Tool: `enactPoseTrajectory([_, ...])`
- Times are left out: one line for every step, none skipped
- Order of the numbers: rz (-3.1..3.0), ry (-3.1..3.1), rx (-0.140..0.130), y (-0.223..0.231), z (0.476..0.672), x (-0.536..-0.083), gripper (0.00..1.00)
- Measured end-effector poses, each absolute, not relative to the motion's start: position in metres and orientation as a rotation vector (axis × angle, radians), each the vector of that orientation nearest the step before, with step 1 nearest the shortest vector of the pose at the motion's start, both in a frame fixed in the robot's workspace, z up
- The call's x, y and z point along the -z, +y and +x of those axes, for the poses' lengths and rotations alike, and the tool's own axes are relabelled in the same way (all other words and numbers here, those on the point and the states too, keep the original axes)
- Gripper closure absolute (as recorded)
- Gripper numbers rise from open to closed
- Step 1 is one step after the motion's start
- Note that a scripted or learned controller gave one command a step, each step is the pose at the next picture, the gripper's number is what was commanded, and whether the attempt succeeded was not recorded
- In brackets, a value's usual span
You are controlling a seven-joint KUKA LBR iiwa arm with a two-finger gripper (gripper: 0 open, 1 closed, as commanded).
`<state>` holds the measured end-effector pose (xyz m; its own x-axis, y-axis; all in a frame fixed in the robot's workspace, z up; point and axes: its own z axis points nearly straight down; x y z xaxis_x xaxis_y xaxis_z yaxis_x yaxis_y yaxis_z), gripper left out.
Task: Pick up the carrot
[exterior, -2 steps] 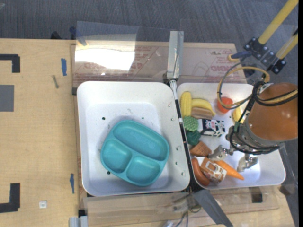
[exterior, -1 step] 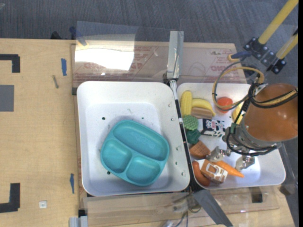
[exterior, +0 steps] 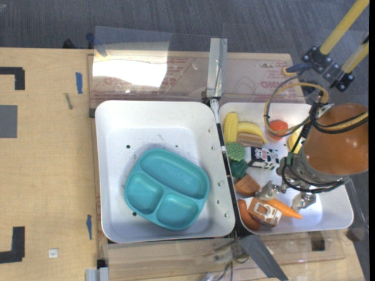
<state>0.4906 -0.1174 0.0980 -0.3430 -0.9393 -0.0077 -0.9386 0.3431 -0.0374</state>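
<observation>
The carrot (exterior: 288, 210) is a slim orange stick lying near the front of the right bin (exterior: 337, 215), pointing right. My gripper (exterior: 287, 196) hangs just over it, under the orange wrist band. Its two metal fingers (exterior: 270, 190) stand apart, one on each side above the carrot, with nothing held between them. The gripper looks open. The carrot's left end rests against a small printed carton (exterior: 265, 212).
Crowded around the carrot are a brown piece (exterior: 247, 184), a red-orange item (exterior: 245, 213), green toys (exterior: 237, 159), yellow corn (exterior: 231, 125), a bun (exterior: 251, 135) and a tomato (exterior: 279, 126). The left bin (exterior: 117, 127) holds a teal divided plate (exterior: 167, 188).
</observation>
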Motion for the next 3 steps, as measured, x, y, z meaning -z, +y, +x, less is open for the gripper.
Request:
enactPoseTrajectory([-1.783, 2.534, 0.047, -0.112, 0.496, -0.111, 1.0])
enactPoseTrajectory([-1.656, 2.659, 0.005, -0.062, 0.482, -0.187, 1.0])
enactPoseTrajectory([-1.791, 2.58, -0.003, -0.168, 0.501, -0.118, 1.0])
